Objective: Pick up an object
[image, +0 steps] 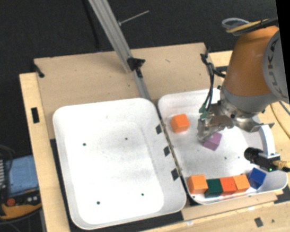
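My gripper [207, 131] hangs over the middle of the right bin [186, 101], at the end of the grey arm with its orange band. A purple block [212, 141] lies tilted right under the gripper's tip, partly covered by it; whether it is gripped is not visible. An orange cube [179, 123] sits to the left of the gripper, near the bin's left wall. Along the bin's front wall stands a row of blocks: orange [198, 183], green [214, 187], two more orange [235, 183] and a blue one [257, 177].
The left bin [111, 160] lies beside the right one, with clips along the shared edge. A slanted metal rail [114, 31] rises behind the bins. Cables and a black fitting [258, 157] hang at the arm's right side.
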You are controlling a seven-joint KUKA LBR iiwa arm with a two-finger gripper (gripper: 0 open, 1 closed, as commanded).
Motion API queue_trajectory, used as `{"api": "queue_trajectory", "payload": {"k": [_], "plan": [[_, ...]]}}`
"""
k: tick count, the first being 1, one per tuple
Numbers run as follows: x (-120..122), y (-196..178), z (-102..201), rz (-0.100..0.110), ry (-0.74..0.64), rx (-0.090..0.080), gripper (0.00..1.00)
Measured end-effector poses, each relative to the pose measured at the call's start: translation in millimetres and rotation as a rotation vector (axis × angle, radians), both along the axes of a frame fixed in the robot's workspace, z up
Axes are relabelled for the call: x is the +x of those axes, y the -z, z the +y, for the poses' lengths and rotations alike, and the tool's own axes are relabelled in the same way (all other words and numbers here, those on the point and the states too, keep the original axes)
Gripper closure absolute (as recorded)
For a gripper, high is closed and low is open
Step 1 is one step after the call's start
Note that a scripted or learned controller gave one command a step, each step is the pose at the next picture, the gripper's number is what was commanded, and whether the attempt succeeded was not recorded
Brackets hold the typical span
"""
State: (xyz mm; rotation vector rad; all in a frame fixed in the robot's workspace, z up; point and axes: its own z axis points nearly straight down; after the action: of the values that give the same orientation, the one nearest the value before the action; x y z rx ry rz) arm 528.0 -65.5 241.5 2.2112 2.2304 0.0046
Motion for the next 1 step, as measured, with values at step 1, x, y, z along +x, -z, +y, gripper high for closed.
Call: {"api": "queue_trajectory", "payload": {"k": [1], "plan": [[29.9,9.0,37.8,0.001,0.003,-0.002,1.00]]}}
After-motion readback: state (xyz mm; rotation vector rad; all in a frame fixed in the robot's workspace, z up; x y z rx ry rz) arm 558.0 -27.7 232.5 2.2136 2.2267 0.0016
